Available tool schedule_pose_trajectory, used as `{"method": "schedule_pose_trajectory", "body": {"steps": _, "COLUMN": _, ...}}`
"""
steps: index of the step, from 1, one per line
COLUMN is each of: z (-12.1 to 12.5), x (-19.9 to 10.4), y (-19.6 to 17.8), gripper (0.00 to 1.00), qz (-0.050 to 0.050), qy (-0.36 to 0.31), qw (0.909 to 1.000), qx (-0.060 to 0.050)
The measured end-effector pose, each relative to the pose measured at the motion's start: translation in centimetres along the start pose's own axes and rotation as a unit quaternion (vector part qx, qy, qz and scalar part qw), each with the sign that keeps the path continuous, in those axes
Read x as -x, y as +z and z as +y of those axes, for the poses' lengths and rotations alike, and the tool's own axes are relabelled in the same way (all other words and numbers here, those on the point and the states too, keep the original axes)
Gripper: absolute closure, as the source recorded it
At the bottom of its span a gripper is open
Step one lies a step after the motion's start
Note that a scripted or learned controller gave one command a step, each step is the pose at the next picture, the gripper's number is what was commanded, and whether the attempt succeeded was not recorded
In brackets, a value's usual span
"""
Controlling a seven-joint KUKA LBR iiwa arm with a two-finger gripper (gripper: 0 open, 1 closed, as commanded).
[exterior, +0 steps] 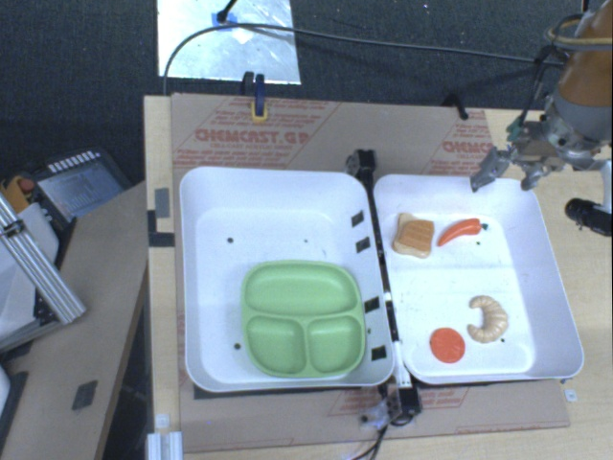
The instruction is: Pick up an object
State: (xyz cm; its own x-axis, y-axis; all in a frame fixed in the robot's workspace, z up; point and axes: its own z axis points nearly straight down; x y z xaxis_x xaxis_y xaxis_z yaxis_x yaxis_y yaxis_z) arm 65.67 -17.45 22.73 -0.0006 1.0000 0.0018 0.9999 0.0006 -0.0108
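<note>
you are looking at a dark carpeted floor behind a cardboard-covered bench that carries two white bins; take the black divider between them as your landmark. left of the divider, the left bin holds a green three-compartment plate. right of it, the right bin holds four toy foods: a slice of toast just beside the divider, a red chili pepper a little further right, a croissant well to the right and lower, and a red round slice below, between divider and croissant.

the gripper hangs above the right bin's far rim, well right of the divider, fingers spread apart with nothing between them.

the chili pepper is the nearest candidate. it is probably light, stiff plastic, smooth and apt to slip. its long axis runs aslant, tip pointing up and away from the divider, the other end toward the toast. you would best pinch across its thicker middle, fingers square to that axis.
</note>
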Motion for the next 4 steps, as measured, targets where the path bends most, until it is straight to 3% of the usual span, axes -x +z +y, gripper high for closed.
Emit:
{"method": "schedule_pose_trajectory", "body": {"steps": 1, "z": 0.2, "x": -0.1, "y": -0.9, "gripper": 0.00, "qz": -0.001, "qy": -0.001, "qw": 1.0000, "qx": 0.006}}
{"method": "schedule_pose_trajectory", "body": {"steps": 4, "z": 0.7, "x": -0.9, "y": 14.5, "gripper": 0.00, "qz": -0.001, "qy": -0.003, "qw": 1.0000, "qx": 0.005}}
